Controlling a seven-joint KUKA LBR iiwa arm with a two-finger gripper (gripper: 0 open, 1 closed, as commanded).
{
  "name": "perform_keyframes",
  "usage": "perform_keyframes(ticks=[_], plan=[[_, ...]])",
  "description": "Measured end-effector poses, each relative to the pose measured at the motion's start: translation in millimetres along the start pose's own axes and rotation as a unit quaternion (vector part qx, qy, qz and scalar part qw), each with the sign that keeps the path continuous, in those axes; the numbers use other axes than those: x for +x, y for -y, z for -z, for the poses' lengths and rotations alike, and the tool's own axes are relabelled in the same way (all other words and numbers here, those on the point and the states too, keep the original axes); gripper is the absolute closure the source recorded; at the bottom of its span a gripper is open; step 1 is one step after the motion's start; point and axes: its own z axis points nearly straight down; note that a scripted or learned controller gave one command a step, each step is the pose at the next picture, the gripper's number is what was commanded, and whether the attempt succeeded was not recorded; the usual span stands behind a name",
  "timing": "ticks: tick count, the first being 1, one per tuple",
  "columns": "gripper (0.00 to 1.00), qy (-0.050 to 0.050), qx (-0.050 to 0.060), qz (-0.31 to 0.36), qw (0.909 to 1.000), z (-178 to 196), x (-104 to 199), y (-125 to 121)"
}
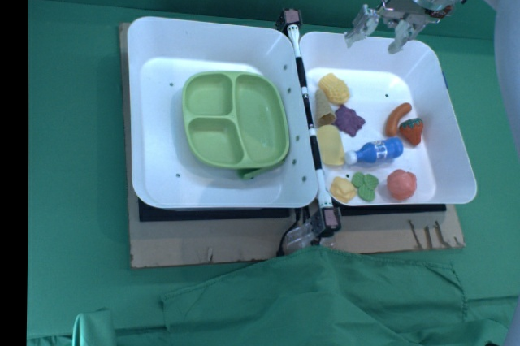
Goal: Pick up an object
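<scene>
Since nothing sits between the fingers yet, you should count the pick as not begun: the gripper (381, 34) hangs above the far edge of the right bin (455, 166), its two fingers spread wide apart and holding nothing, with all the toys below it untouched. What is left, as I judge it, is the whole job: choose one toy, come down over it, close and lift. Your candidates all lie in the right bin. Nearest the gripper is the yellow corn piece (334, 88); just near of it sit the purple grape bunch (349, 121) and a tan cone (324, 106) against the left wall. On the right side the red sausage (397, 118) and the strawberry (411, 130) touch or nearly touch, so a grasp there could catch both. The blue bottle (379, 150) lies on its side in the middle, with a yellow slab (330, 144) at its left, a peach-coloured fruit (401, 184) near it, and a yellow-and-green cluster (356, 188) at the near wall. The left bin (154, 60) holds a green divided plate (236, 121), well apart from your reach.
</scene>
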Motion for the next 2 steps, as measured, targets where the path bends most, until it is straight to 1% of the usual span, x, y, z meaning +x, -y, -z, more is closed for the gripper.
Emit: perform_keyframes(ticks=[1, 2], plan=[[0.00, -0.001, 0.004, -0.001, 1.0000, -37, 24, 86], [0.00, 0.000, -0.001, 0.002, 1.0000, -35, 56, 74]])
